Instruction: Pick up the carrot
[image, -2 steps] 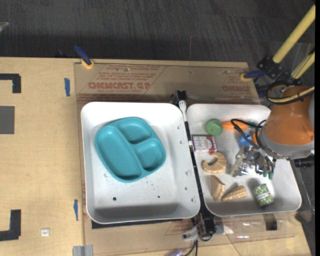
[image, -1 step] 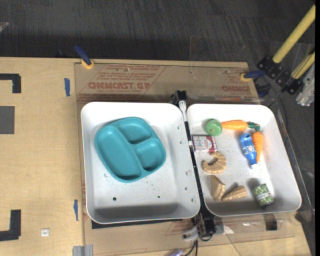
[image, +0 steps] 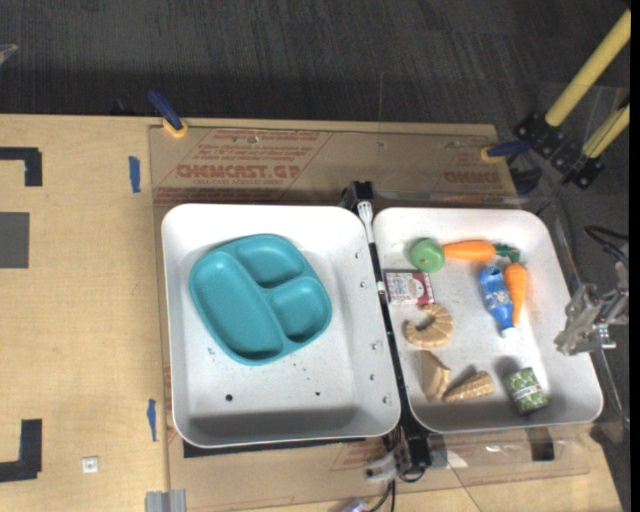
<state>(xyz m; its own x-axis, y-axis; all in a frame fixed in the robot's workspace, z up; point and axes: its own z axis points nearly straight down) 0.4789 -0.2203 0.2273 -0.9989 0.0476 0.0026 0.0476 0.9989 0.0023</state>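
Right bin (image: 560, 400): carrots (image: 468, 251), perhaps two.

A robot lab bench.
Two white bins (image: 180, 300) sit clamped on a cardboard sheet (image: 240, 160) over a plywood bench (image: 70, 330) marked with black tape (image: 25, 165); toy food (image: 440, 325), grey carpet (image: 300, 60) and a yellow-legged stand (image: 590, 70) complete the setup.

On the worktop (image: 80, 330) two white bins sit side by side. The left bin (image: 190, 400) holds a teal divided plate (image: 260, 296). In the right bin (image: 555, 300), one carrot (image: 470, 251) lies beside a green ball (image: 427, 254), another carrot (image: 516, 284) touches a blue bottle (image: 496, 296), and a croissant (image: 430, 327) and green can (image: 526, 390) lie lower. The hand (image: 588, 325) hangs at the bin's right rim.
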